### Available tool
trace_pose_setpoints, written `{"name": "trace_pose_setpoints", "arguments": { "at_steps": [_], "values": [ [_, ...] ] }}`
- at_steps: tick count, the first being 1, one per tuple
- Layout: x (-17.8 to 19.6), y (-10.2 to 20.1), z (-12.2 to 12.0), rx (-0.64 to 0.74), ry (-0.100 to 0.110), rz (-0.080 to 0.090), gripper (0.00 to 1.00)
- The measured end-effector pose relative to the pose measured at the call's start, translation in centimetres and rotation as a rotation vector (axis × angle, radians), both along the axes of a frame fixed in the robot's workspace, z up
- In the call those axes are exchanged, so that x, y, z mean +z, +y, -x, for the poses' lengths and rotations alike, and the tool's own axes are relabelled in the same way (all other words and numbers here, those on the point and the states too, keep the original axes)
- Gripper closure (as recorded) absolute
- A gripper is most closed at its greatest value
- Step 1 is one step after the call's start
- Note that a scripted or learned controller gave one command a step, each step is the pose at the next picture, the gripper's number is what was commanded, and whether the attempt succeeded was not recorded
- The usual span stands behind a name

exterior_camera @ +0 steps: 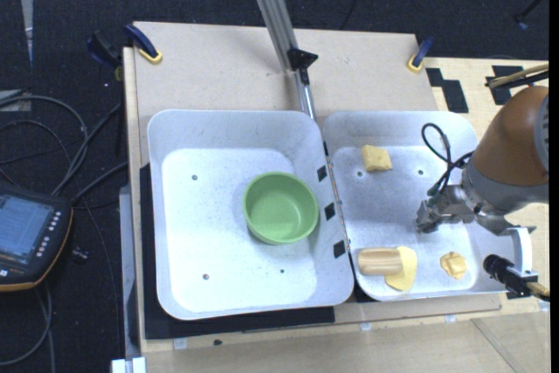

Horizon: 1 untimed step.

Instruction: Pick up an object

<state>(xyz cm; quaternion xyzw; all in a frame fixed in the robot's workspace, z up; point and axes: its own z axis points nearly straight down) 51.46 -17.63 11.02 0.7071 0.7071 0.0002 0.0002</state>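
Right now you have the arm (pixel 511 155) reaching in from the right over the right bin (pixel 397 131), its orange band high above the wrist and a black cable looping beside it. The gripper (pixel 430 218) points down onto the bin floor, roughly mid-bin, and it sits on bare white surface with nothing between its tips. Whether it is spread wide or pinched narrow, you cannot tell from this angle; the end is small and dark.

Your candidate objects all lie apart from it. A small yellow block (pixel 376 158) rests toward the far side of the right bin. Near the front edge, a tan cylinder (pixel 378 261) lies on its side, touching a yellow wedge (pixel 404 272) just to its right. A small yellow lump (pixel 452 264) sits further right, near the front corner.

In the left bin (pixel 175 144) you see a green bowl (pixel 280 207), upright, close to the wall shared by the two bins.

No brand, label or legible writing can be read on any object; the handheld screen (pixel 24 227) at the far left is too blurred to read.
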Motion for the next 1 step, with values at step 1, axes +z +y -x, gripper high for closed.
{"name": "trace_pose_setpoints", "arguments": {
  "at_steps": [1],
  "values": [
    [4.56,-0.62,-0.64,0.000,-0.003,0.001,1.00]
  ]
}}
